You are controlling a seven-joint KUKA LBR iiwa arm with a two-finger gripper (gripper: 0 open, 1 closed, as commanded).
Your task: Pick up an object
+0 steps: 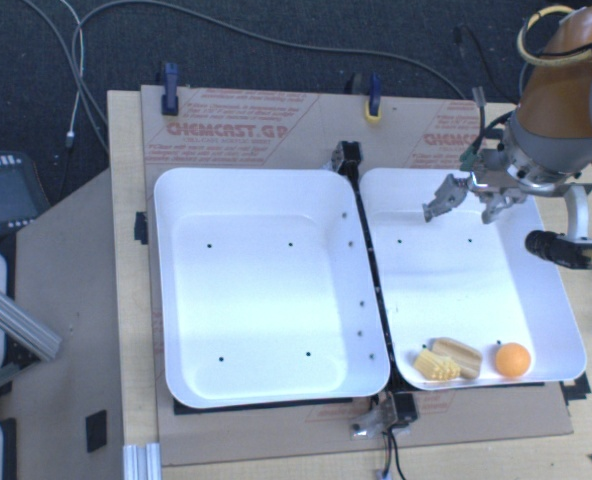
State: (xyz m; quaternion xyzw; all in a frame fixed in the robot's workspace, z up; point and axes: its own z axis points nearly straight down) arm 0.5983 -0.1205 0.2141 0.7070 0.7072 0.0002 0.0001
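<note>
Dark carpet, cables around table (126, 268); cardboard sheet under two white bins. On my feed, left bin (266, 183) on left side, right bin (566, 328) beside it, rims touching at centre. Arm (561, 88) in from right, end effector (473, 200) over right bin's far end, fingers spread apart, gripping nothing. Near edge of right bin: orange ball (513, 359) by right corner, yellow corn piece (436, 366) touching tan roll (457, 351) just left of ball. All well apart from end effector.

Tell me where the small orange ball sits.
The small orange ball lies in the right white bin, near its front right corner, just right of the yellow corn-like piece.
</note>
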